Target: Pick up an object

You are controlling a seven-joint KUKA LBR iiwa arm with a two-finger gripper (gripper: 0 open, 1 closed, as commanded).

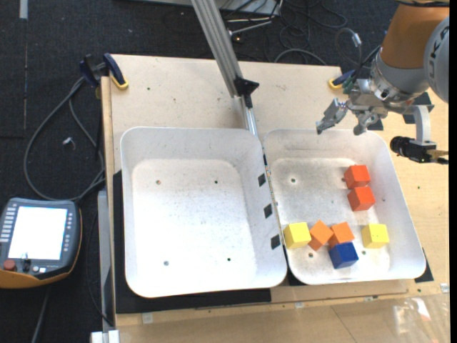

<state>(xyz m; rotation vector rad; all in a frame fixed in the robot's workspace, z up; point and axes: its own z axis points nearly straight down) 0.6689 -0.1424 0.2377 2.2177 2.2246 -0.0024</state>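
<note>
1. Camera view, nearest the lower edge: a cluster of blocks is seen at the front of the right bin (pixel 400 191) — a blue block (pixel 343 254), two orange blocks (pixel 320 234) (pixel 343 231) touching one another, a yellow block (pixel 297 234) to their left, and a second yellow block (pixel 375 235) standing slightly apart to the right.
2. Farther back, a stacked-looking pair of orange blocks (pixel 358 186) is seen near the right wall, with bare floor to its left.
3. The left bin (pixel 136 191) is shown beside it, the two rims meeting at the centre.
4. At the far rim of the right bin, the gripper (pixel 348 117) is held above the bin edge with its two fingers spread apart and nothing between them.
5. The step in hand is judged to be the approach. A clean grasp is best sought on the isolated yellow block at right, since room for both fingers is offered on its sides; the packed cluster leaves little gap.
6. The bin's sloped right wall and front rim are to be cleared during descent; open floor lies at the bin's middle and back left.
</note>
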